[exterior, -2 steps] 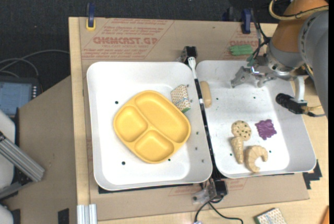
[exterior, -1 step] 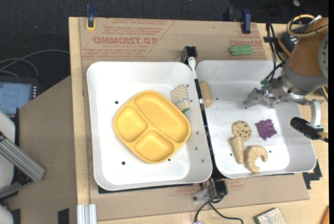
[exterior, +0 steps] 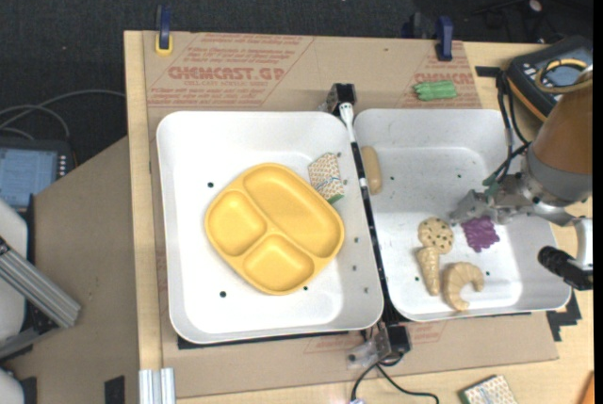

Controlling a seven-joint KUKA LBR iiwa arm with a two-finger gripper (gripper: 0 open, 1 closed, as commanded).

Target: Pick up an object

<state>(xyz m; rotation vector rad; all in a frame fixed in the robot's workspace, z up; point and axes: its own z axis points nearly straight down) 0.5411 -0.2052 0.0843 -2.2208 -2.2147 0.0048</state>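
Nearest the front edge of the right bin (exterior: 528, 298), a croissant (exterior: 462, 283) is lying curled, with a cone-shaped pastry (exterior: 429, 268) just beside it on the left, its long axis running front to back, and a round cookie (exterior: 434, 234) touching the cone's far end. A little farther in, purple grapes (exterior: 481, 233) are sitting directly under the gripper (exterior: 479, 206), which is hovering low at the bin's right side; whether its fingers are apart or together, I cannot tell. So the grapes look like the likeliest target, almost straight below. Farther back, a tan roll (exterior: 371, 169) is resting against the bin's left wall. Across in the left bin (exterior: 184, 204), a yellow divided plate (exterior: 273, 228) is lying with a patterned packet (exterior: 326, 174) at its far rim.
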